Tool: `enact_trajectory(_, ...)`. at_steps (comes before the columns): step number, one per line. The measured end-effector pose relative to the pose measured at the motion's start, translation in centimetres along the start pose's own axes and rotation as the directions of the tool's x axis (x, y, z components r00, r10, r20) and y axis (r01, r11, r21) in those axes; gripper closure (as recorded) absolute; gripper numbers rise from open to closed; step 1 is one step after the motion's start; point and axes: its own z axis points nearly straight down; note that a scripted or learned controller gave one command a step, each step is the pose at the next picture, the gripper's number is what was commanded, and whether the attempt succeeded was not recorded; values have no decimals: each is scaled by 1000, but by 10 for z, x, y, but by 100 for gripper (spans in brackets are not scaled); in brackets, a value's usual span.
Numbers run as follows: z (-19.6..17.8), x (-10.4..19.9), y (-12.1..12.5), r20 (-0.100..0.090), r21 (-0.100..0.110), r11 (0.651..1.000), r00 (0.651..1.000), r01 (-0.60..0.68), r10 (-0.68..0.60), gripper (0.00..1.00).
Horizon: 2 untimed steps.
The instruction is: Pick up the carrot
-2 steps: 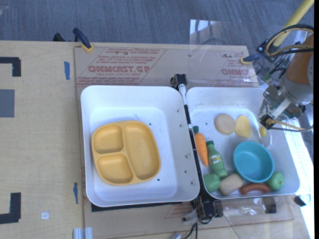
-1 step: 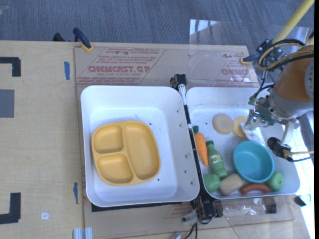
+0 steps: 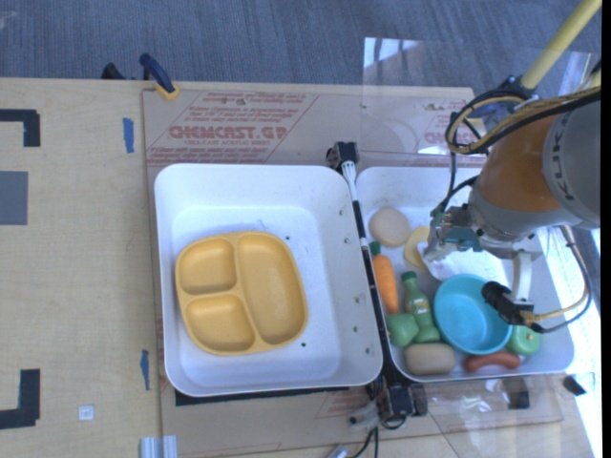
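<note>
The carrot (image 3: 385, 282) is orange with a green top and lies lengthwise along the left wall of the right bin (image 3: 561, 351). My gripper (image 3: 447, 240) hangs over the middle of that bin, to the right of the carrot and a little beyond it, apart from it. The grey and orange arm comes in from the upper right and covers the bin's far right part. I see nothing held at the gripper.
Around the carrot lie a beige round item (image 3: 389, 225), a pale yellow piece (image 3: 417, 248), a green bottle (image 3: 416, 296), a green vegetable (image 3: 402, 329), a blue bowl (image 3: 468, 315), a tan lump (image 3: 431, 358) and a red sausage (image 3: 493, 361). A yellow divided plate (image 3: 241, 291) sits in the left bin (image 3: 191, 194).
</note>
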Motion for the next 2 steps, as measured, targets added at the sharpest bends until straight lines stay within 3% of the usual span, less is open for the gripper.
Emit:
enact_trajectory(1,4,14,-30,-8,8,910,910,414,-414,100)
enact_trajectory(2,3,14,-30,-7,7,910,910,414,-414,0)
